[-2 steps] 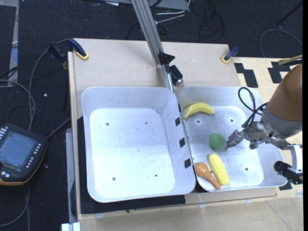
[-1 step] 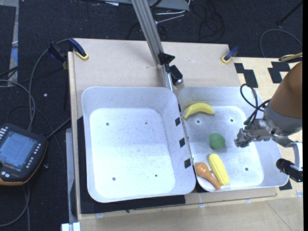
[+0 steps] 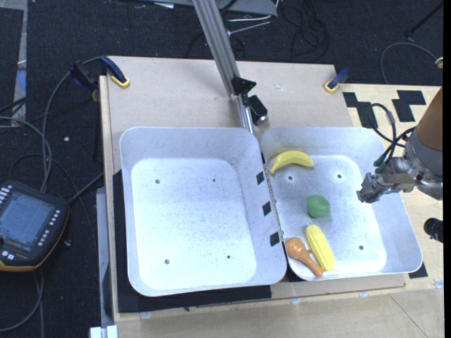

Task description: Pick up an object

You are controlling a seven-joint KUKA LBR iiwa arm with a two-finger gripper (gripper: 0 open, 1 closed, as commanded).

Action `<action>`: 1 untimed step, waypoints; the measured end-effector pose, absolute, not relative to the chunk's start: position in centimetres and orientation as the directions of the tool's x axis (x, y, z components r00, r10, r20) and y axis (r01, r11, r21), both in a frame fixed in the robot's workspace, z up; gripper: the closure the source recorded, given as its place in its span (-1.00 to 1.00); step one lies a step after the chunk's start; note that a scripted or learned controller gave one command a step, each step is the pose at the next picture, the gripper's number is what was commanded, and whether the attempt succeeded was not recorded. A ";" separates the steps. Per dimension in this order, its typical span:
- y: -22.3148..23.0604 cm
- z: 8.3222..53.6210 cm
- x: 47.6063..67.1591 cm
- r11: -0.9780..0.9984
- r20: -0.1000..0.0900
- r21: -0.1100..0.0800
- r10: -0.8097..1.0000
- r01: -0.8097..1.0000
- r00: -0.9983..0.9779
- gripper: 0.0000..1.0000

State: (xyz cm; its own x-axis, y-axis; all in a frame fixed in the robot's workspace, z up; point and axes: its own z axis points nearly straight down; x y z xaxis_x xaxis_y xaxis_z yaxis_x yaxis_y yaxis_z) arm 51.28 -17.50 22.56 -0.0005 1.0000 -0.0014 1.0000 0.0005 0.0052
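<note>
Yellow banana [image 3: 290, 160], green ball [image 3: 318, 205], corn cob [image 3: 319, 247] and orange gourd [image 3: 301, 253] lie in the right bin [image 3: 394, 220]; the gripper [image 3: 368, 192] hovers near its right wall, its opening impossible to judge.

Glossy plastic banana [image 3: 291, 160], matt speckled white bins [image 3: 190, 217], wooden bench [image 3: 176, 90]

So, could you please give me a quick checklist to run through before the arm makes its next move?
1. Objects in right bin: banana, green object, corn, orange object. Ok.
2. Gripper above right bin: ok.
3. Gripper over an object: not ok, it sits right of the green object.
4. Green object stands apart from the others: ok.
5. Corn and orange object lie close together: not ok.
6. Finger state: cannot tell.
</note>
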 end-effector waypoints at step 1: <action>-17.5 24.1 51.3 0.000 -0.001 0.001 1.000 1.000 0.000 1.00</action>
